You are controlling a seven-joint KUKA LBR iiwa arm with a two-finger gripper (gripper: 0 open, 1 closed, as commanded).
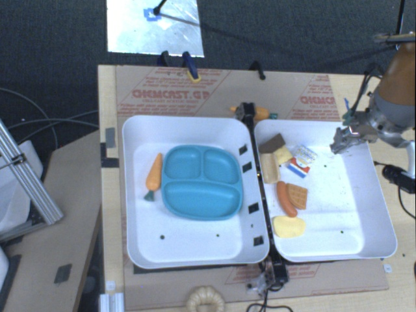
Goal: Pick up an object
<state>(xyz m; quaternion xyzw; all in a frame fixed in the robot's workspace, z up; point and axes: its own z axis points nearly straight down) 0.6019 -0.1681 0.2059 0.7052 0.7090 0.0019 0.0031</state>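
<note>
The right bin (364, 239) holds several toy foods along its left side: a brown block (271, 142), a pale yellow piece (283, 156), a tan slab (269, 168), a clear wrapper with red and blue print (299, 164), a red sausage (285, 198), a waffle-like cracker (298, 195) and a yellow potato-like piece (288, 227). My gripper (340, 142) hangs over the upper right part of that bin, to the right of the wrapper, with nothing visibly between its fingers. The left bin (140, 239) holds a blue divided plate (201, 181) and a toy carrot (153, 174).
The arm (392, 103) comes in from the right above the right bin's far corner. A black divider with clips (255, 181) runs between the bins. A doughnut-shaped toy (205, 299) lies off the bench's front edge. A metal frame (23, 181) stands at left.
</note>
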